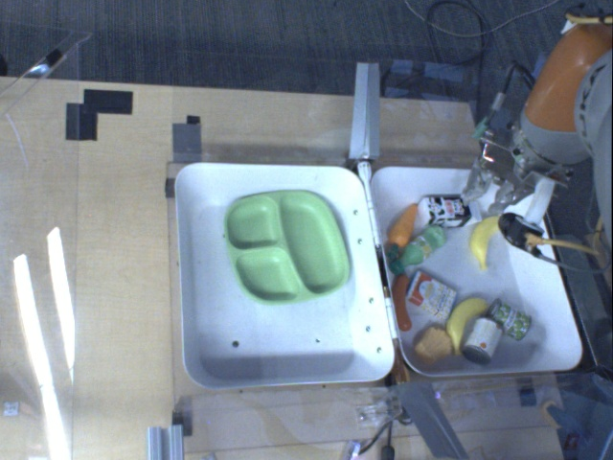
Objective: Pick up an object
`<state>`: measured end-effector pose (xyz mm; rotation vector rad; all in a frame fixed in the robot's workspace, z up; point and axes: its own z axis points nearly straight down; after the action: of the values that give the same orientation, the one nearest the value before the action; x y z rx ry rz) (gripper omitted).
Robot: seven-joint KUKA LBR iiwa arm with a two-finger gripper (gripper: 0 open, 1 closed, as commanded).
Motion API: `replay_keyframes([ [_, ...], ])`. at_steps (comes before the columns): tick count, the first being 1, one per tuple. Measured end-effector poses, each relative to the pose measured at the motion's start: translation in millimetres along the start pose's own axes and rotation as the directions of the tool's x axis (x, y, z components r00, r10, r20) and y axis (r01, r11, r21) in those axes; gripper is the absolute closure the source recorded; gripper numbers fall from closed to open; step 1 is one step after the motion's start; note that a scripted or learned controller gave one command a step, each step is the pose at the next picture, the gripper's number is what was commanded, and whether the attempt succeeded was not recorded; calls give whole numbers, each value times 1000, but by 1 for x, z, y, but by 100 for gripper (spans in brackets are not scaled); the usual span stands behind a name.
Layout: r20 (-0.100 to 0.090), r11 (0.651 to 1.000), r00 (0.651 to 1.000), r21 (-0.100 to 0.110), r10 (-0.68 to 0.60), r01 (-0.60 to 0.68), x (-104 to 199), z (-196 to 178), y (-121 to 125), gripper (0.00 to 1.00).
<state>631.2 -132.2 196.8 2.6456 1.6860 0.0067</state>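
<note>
My gripper (488,195) hangs over the back of the right bin (565,300), its two fingers apart with nothing between them. Just below it lies a small yellow banana (483,241). A black and white can (446,209) lies on its side just to the gripper's left. Further left are an orange carrot (403,223) and a green bottle (422,246). Toward the front of the bin sit a white and red carton (431,295), a yellow fruit (465,316), a tin can (482,339), a green can (514,322) and a brown biscuit (433,345).
The left bin (206,343) holds a green divided plate (286,245). A thin red item (400,307) lies along the right bin's left wall. A metal divider (364,113) stands behind the two bins. Cables lie on the floor at the back.
</note>
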Motion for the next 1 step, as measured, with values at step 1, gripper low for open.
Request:
replay_keyframes([
  [1,0,1000,1000,0,-1,1,0,0,0,0],
])
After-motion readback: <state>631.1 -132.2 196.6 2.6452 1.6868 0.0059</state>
